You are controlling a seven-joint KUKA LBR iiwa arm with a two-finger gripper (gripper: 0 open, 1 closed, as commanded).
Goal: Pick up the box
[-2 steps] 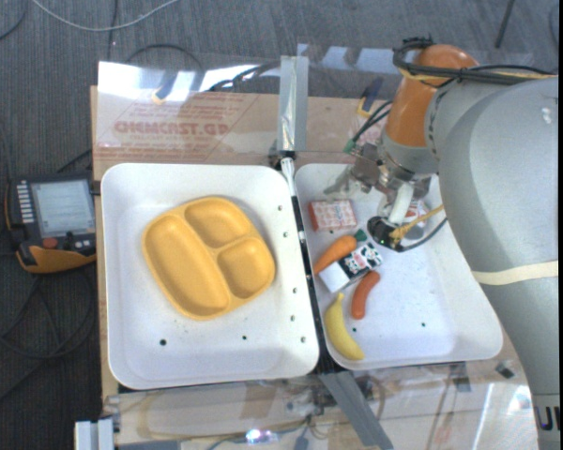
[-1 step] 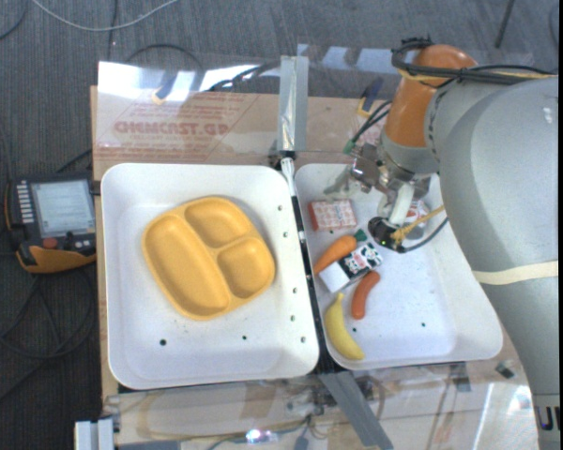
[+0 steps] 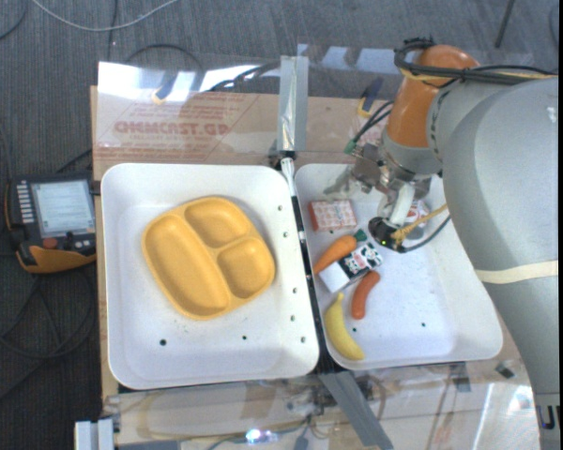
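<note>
One flat rectangular pink box

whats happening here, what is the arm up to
The grey arm reaches into the right bin, its gripper over the far end, beside the red-and-white box it is meant to pick up. The box lies flat on the bin floor, near a carrot, sausage and banana. The left bin holds a yellow divided plate.

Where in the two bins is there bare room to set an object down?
Free: in the right bin, the floor right of the sausage and banana; in the left bin, the strip in front of the yellow plate. Crowded: the right bin's left side, where box, carrot and sausage lie close.
</note>
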